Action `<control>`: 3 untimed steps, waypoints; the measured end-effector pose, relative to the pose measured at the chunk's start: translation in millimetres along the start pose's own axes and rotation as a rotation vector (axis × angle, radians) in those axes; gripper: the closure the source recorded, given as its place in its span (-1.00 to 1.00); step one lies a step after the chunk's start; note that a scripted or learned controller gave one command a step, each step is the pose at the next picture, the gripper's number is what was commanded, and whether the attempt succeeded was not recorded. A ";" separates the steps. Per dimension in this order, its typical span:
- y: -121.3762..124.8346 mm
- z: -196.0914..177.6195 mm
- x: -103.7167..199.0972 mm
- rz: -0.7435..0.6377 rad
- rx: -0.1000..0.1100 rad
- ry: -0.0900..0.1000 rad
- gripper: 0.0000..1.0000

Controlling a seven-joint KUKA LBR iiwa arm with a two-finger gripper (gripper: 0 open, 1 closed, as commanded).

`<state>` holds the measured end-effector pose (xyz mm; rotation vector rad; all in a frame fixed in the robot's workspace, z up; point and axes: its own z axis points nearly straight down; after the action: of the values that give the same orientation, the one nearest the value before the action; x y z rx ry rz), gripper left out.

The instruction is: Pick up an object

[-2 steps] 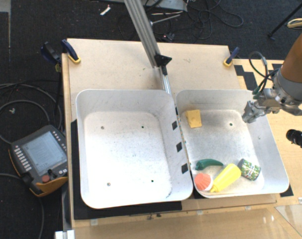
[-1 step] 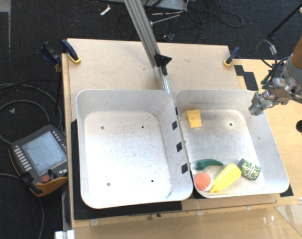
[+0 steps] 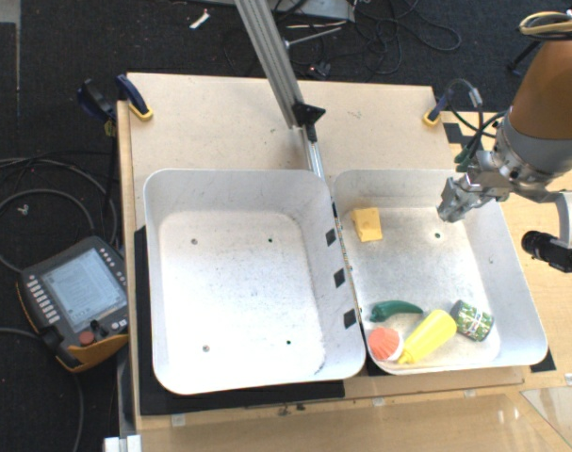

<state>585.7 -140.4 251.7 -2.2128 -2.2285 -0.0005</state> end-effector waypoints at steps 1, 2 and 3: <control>2.4 0.0 58.4 -0.002 0.000 0.001 1.00; 18.3 -5.2 112.4 -0.002 -0.003 0.001 1.00; 29.7 13.7 166.5 -0.001 0.001 0.001 1.00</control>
<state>614.2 26.3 238.2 -2.2110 -2.2289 -0.0002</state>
